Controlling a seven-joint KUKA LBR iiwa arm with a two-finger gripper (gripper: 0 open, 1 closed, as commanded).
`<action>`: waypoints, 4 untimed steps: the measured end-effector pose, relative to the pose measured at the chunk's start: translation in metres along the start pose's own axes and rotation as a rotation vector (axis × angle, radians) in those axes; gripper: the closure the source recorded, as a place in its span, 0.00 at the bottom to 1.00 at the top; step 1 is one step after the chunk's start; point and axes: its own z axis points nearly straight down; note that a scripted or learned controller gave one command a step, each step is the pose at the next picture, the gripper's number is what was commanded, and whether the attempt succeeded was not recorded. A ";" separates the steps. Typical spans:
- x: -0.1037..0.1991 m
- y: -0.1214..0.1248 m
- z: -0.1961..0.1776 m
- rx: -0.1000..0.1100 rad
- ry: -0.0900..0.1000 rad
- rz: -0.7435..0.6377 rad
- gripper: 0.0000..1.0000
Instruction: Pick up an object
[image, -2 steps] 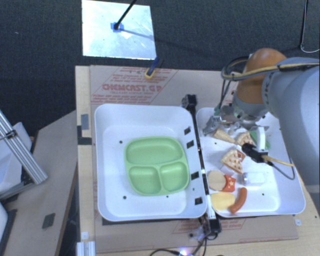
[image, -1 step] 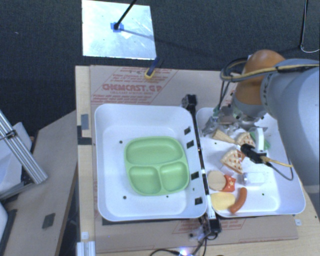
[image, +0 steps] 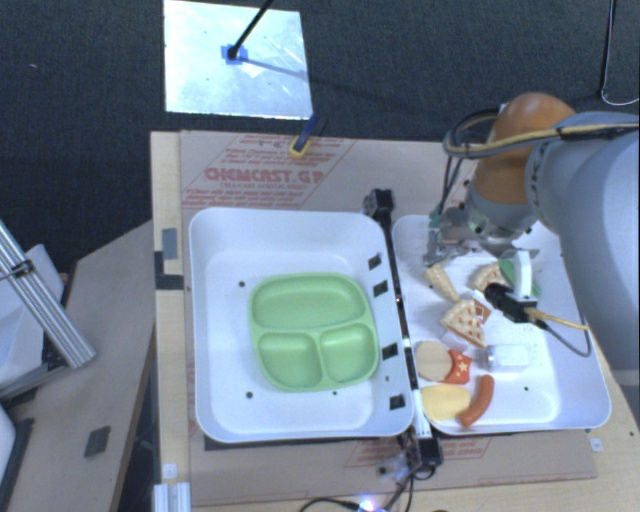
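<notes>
1. The arm (image: 570, 170) reaches in over the right bin (image: 570, 400), its orange band sitting above the bin's far edge.
2. The gripper (image: 440, 250) hangs low at the far left corner of the right bin, close to the divider between the bins; whether its fingers are open or shut cannot be told (they are small and dark against the clutter), and nothing is seen held between them.
3. Just beside the gripper, toward the near edge, lies a tan wedge (image: 441, 281).
4. Further along sit a pizza slice (image: 466, 320), a round beige disc (image: 433, 358), a red piece (image: 457, 368), a yellow piece (image: 445, 402) and a sausage (image: 477, 400), the last two near the front edge.
5. The left bin (image: 220, 300) carries a green divided tray (image: 312, 330) in its middle
</notes>
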 end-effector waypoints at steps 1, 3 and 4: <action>0.002 0.001 -0.065 -0.004 0.000 0.000 1.00; 0.005 0.014 -0.129 0.000 0.000 -0.002 1.00; 0.044 -0.021 -0.118 0.006 0.001 -0.004 1.00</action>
